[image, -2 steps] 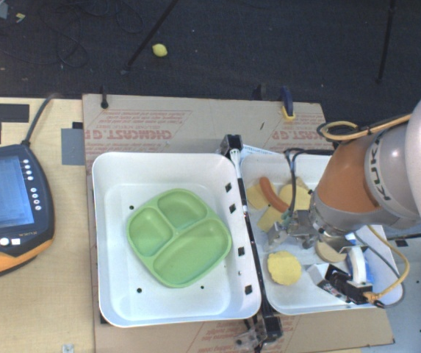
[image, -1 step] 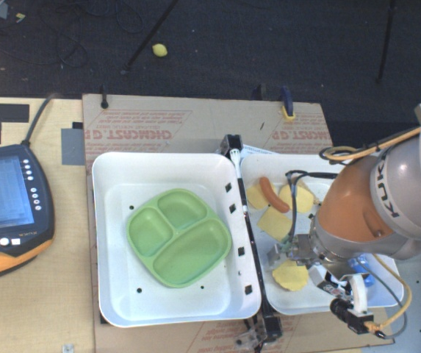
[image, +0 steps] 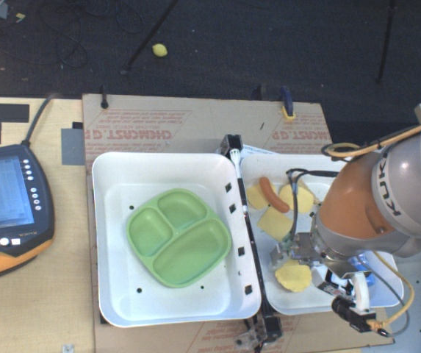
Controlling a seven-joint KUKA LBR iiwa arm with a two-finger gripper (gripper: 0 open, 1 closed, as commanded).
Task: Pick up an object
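The grey arm (image: 386, 197) with its orange band reaches in from the right and hangs low over the right bin (image: 394, 289), covering much of it. The left bin (image: 111, 190) holds a green divided plate (image: 179, 235), lying flat near its middle. A teach pendant (image: 8, 201) sits on the bench well to the left of both bins. In the right bin lie several pieces of toy food: yellow chunks (image: 275, 223) near the dividing wall, a yellow round piece (image: 293, 276) nearer the front, and a small red sausage (image: 274, 194) resting across the yellow ones. The gripper (image: 292, 250) is down among them, just above the round piece; how its jaws stand cannot be made out.
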